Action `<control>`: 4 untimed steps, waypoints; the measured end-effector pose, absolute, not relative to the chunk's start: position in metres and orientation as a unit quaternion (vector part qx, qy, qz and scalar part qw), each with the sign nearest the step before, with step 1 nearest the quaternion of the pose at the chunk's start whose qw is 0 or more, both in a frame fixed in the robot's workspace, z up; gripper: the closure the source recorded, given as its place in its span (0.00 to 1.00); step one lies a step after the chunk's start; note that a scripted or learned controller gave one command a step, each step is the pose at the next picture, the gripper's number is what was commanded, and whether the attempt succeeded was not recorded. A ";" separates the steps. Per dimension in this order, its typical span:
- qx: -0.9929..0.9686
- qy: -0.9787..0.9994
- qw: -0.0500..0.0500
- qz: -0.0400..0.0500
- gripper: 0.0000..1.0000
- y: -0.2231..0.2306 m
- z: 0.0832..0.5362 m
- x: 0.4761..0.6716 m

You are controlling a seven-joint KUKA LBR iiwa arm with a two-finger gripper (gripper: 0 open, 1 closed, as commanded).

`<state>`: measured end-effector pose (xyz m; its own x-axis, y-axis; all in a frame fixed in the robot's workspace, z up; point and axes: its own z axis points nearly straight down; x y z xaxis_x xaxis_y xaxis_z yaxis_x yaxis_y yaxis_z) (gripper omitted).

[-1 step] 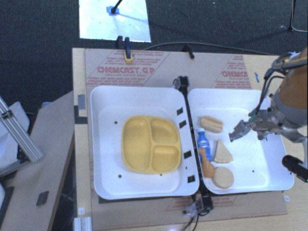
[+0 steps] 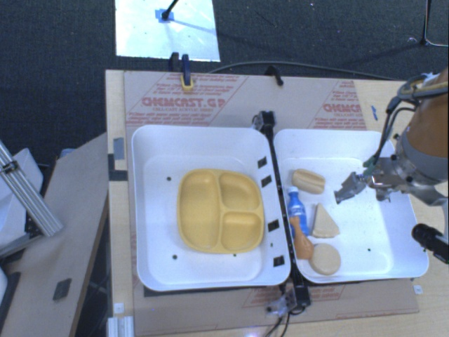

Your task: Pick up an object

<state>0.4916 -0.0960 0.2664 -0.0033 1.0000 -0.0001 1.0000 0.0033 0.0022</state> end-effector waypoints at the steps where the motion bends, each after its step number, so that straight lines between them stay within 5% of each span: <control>1: 0.707 0.708 0.000 0.000 0.00 -0.090 0.223 0.496; 3: 0.708 0.706 0.006 0.001 0.00 -0.096 0.107 0.494; 4: 0.707 0.707 0.003 0.000 1.00 -0.095 0.117 0.494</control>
